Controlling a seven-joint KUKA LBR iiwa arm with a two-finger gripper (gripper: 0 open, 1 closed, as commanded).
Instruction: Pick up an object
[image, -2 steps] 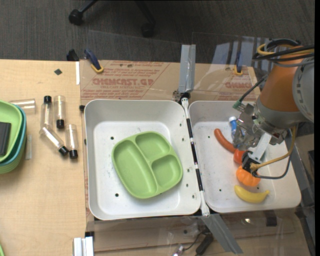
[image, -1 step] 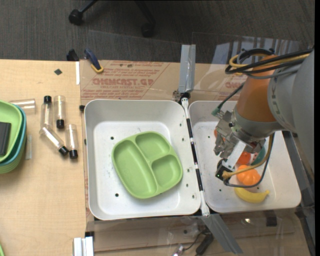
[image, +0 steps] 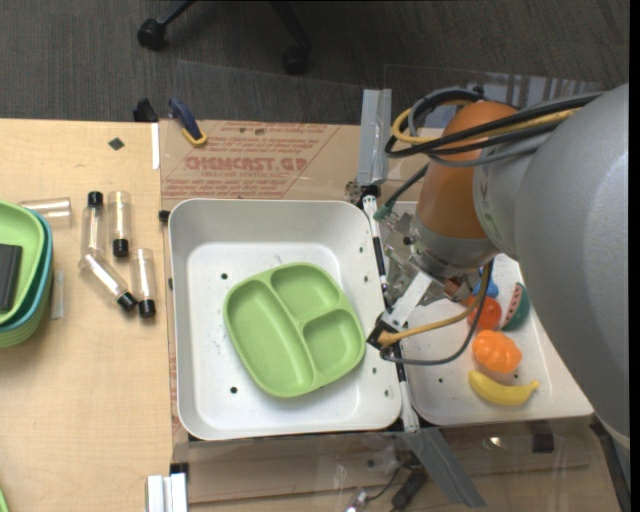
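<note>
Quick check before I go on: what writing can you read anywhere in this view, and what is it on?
"CHEMCAST GP": large red print on the brown sheet behind the left bin.
Smaller red lines above and below it, same sheet: too blurred to read.
No other readable text.
</note>
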